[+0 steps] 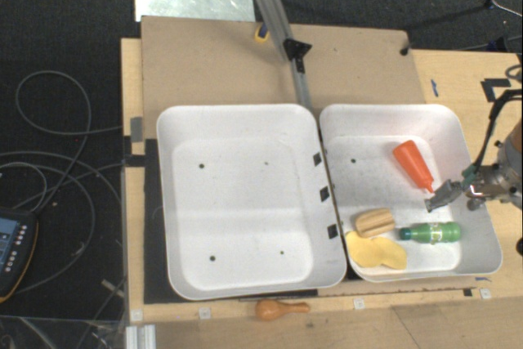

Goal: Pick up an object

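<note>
Claw (441, 196) state: cannot tell; it hovers in the right bin (458, 127), no object seen between its tips. Left to right: tan block (374, 222), yellow piece (376, 252), orange bottle (413, 165) at its 11 o'clock, green bottle (431, 233) just beside at 6 o'clock, long axis 9-to-3. Likely target: green bottle.

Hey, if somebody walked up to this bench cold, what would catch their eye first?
Probably the orange bottle lying in the right bin, with the gripper poised just below it. Nearby sit a green bottle, a tan block and a yellow piece.
</note>
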`<action>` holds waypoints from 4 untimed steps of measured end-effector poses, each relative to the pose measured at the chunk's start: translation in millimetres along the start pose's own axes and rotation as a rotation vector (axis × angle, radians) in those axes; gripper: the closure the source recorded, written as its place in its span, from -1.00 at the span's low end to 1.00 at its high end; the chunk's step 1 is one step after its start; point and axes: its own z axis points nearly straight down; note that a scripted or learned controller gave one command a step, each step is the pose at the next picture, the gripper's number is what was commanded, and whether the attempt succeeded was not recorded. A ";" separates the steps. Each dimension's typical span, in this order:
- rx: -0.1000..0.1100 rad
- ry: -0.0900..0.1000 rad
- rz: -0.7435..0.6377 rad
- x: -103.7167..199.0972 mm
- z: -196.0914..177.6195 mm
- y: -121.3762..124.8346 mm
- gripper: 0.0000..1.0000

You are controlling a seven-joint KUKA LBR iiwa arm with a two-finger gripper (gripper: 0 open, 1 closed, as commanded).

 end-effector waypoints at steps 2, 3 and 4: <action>-0.006 -0.002 0.000 -2.2 48.3 3.9 1.00; -0.011 -0.005 -0.006 -2.0 -16.0 3.8 1.00; -0.007 -0.003 -0.006 -2.4 -36.8 5.4 1.00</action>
